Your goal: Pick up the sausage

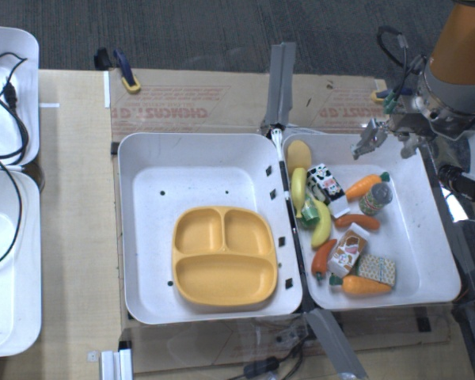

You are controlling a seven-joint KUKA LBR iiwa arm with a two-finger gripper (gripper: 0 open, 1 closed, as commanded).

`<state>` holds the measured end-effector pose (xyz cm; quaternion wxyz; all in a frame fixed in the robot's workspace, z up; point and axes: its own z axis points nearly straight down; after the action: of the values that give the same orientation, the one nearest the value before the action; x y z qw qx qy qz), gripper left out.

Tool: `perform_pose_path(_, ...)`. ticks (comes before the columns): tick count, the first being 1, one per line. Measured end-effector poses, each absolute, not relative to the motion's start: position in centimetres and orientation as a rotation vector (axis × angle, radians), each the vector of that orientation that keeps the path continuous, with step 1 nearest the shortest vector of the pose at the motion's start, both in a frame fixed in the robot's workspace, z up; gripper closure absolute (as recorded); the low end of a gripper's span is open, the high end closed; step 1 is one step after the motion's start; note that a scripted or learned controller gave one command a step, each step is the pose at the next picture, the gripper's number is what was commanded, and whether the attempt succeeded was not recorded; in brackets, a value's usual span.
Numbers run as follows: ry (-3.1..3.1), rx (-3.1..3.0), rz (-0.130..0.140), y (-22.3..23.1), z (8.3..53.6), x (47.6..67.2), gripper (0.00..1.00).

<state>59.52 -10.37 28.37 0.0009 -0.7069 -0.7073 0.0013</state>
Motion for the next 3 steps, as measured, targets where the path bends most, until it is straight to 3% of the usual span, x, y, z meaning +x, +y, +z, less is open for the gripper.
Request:
perform_pose_path(1, -1.866, -2.524, 0.006, -7.1, 27.6, 58.4, 0.0)
perform_pose_path(2, -1.939, -2.469, 0.005, -10.3, 14.8, 58.3, 0.0)
perform_pose_path(3, -1.968, -2.445, 0.004, -15.2, 9.1, 55.8, 0.0)
